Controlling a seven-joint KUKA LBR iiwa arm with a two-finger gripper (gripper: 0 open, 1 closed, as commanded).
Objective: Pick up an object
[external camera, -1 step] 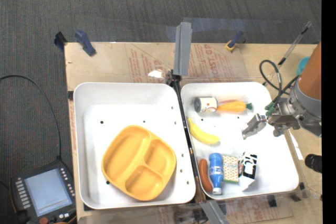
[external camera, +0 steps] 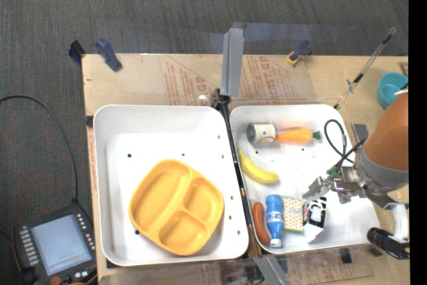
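Left bin carrying a yellow divided plate. Right bin holding candidates: banana mid-floor, carrot and can near the far edge, blue bottle, sausage and small box along the near edge. Arm leaning in over the right edge; gripper hovering just past the box. Approach step, seemingly; next calls for descending and closing. Claw opening: cannot tell.

The arm is cut off by the right edge, and so is the blue cup behind it. The gripper is too small and cluttered to read. It covers part of a black-and-white item, too small to identify.
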